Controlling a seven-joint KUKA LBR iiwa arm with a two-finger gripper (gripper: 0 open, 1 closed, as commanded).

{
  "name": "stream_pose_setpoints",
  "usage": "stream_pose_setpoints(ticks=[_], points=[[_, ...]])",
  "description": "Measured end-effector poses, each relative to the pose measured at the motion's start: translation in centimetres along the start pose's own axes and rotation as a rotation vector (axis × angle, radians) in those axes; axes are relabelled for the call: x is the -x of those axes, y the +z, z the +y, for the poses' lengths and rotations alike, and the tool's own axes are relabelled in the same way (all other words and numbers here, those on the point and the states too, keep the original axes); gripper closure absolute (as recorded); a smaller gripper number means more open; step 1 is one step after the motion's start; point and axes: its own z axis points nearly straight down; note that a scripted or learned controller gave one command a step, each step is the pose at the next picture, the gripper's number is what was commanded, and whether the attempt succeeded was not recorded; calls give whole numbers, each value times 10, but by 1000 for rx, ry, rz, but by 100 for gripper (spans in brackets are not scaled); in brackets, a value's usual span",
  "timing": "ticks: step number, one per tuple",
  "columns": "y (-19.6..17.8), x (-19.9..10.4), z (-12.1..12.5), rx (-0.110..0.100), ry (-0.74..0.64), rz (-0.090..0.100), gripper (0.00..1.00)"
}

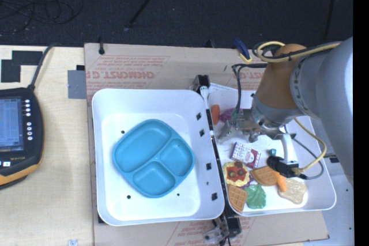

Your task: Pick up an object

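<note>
While I watch from the feed, the arm point(300, 83) reaches in from the right over the right bin point(323, 196), end effector point(245, 127) low near that bin's upper left; can't tell its state. Toy objects point(253, 176) sit clustered at the bin's lower middle. Left bin point(104, 124) holds a blue divided plate point(153, 157), centre frame.

— How is the light falling across the bench?
— Evenly from above; the two white bins point(150, 102) are glowing bright, nearly washing out, while the floor behind is sinking into darkness.
— Anything looking soft?
— The arm point(323, 89) is blurring slightly, and the small toys are showing grainy, unclear detail.
</note>
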Motion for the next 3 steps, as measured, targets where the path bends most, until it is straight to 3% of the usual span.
stream_pose_setpoints(ticks=[1,2,3], points=[[9,1,48,6,-6,-2,0],[-99,-29,48,13,-8,-2,0],[1,58,-8,7,5,1,0]])
